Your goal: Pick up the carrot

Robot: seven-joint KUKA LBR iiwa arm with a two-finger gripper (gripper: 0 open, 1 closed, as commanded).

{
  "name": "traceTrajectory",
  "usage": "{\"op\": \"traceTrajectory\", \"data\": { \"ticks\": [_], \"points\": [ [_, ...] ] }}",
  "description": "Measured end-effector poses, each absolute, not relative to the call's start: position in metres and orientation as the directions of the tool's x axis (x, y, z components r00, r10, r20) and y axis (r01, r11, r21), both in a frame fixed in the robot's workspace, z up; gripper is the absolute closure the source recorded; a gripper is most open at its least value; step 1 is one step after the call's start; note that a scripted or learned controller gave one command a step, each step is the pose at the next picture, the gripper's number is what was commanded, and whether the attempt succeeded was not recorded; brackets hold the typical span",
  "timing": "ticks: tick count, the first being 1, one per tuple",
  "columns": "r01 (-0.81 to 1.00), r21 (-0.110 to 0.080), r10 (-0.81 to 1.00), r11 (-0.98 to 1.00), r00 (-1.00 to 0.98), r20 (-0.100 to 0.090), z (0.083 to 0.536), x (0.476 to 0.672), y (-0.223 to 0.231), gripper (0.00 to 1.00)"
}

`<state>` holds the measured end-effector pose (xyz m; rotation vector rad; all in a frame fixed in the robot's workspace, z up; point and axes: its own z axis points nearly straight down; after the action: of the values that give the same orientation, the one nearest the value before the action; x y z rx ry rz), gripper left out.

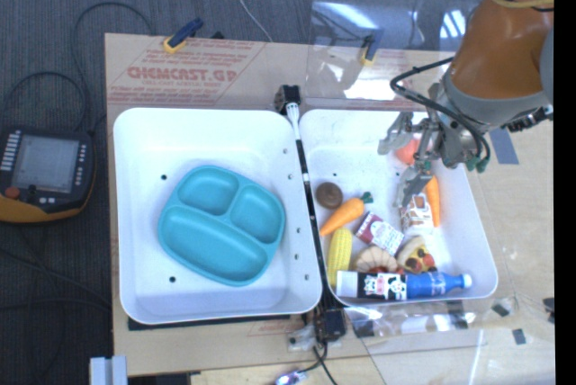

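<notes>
The carrot (343, 215), orange with a green tuft at its upper right end, lies tilted in the right bin (360, 136) close to the left wall. My gripper (416, 169) hangs over the same bin, to the right of the carrot and a little further back, clearly apart from it. Nothing of the carrot is covered. A second orange piece (434, 196) lies just below and right of the gripper, and a reddish item (408, 150) shows behind it.
Around the carrot lie a brown round piece (328, 193), a corn cob (339, 254), a small carton (380, 234), a bread-like item (410, 256) and a white bottle with a blue cap (405, 286). The left bin (144, 136) holds a blue compartment plate (222, 224).
</notes>
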<state>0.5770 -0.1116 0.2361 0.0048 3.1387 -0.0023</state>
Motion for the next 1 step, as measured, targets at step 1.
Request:
{"op": "traceTrajectory", "data": {
  "ticks": [1],
  "points": [
    [-0.078,-0.001,-0.078,0.997,-0.997,0.005,0.1635,0.607,-0.1757,0.0]
  ]
}}
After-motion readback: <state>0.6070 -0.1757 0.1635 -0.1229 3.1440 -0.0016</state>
